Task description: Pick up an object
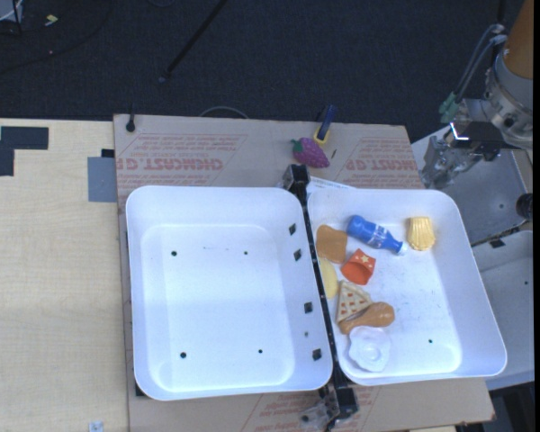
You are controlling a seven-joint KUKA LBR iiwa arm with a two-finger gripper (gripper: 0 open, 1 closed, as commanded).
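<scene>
Purple toy [311, 152] (beside blue-yellow marker [324, 124]) on cardboard [207, 156]

We see the arm [513, 70] at the upper right edge, coming in from the right. Orange band sits at the very top right corner, grey wrist just below it. The gripper [445, 165] hangs off the wrist toward the lower left, pointing down, raised and off to the side. Nothing sits between its tips. A grey cable loops along the wrist's left side.

Glossy white plastic bins [216, 214] sit on matt brown cardboard [207, 156].
</scene>
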